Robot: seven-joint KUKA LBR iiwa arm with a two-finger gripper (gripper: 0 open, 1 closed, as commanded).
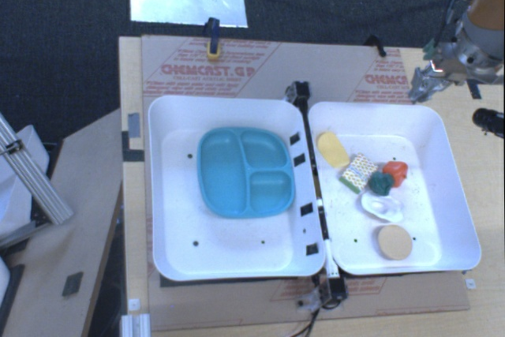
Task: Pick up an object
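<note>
White plastic forms two bins; a blue tray point(243, 172) is seen in the left bin point(170, 249). In the right bin point(454, 193), a yellow piece point(332, 148), a checkered block point(358, 172), a green toy point(380, 183), a red toy point(396, 169) and a tan disc point(394, 241) are gathered. The end effector point(422, 84) is seen above the far right corner, carrying nothing; its grip state cannot be told. Because the toys are touching, two could be caught or pushed aside.

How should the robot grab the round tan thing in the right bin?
Judging by its pose, from straight above, fingers closing across the round tan disc's edges. It lies flat and apart from the other toys, with bare floor around it. The gripper is up past the bin's far rim.
</note>
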